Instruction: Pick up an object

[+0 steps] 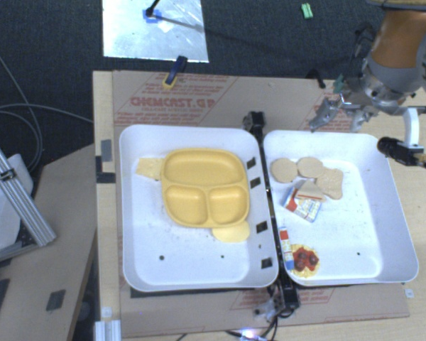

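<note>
Wires and a dark clip [280, 305] poke out below the seam between the two bins, too tangled to identify. Just above them, in the near left corner of the right bin [390, 212], lies a small item with a red patch on yellow [303, 258]; its shape is hard to read, and a thin red, white and blue stick [284, 240] lies against the bin wall beside it. In the left bin [138, 261] a yellow divided tray [204, 188] sits on two pale yellow flat pieces, one peeking out at its near edge [232, 233] and one at its far left corner [150, 168], both mostly hidden. Farther back in the right bin a small red and white carton [304, 204] lies tilted, touching a cluster of tan round biscuits [309, 169] behind it. The claw [341, 112] hangs over the far rim of the right bin, beyond the biscuits and slightly to their right, apart from them. Its metal fingers seem spread with nothing between them, though they blur together. The arm [405, 38] is cut off by the top right corner. A foil sheet [155, 18] lies on the dark floor beyond the tabletop [57, 183].
</note>
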